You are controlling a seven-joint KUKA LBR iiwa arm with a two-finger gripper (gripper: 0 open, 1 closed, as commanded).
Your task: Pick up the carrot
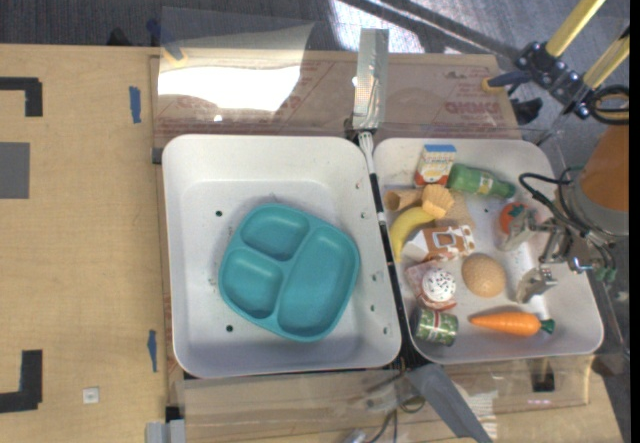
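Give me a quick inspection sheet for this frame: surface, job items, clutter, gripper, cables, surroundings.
Surface: two white bins side by side; left bin holds a teal divided tray, right bin holds the food items.
Job's things: carrot lies flat near the right bin's front edge, green end pointing right, apart from its neighbours.
Clutter: banana, green bottle, small carton, bread roll, green can, plus smaller packets between them.
Grippers: gripper hangs over the right bin's right side, behind the carrot; finger state not readable.
Cables: black cable loops beside the wrist.
Surroundings: wooden bench with black markers, blue tape; yellow struts top right.
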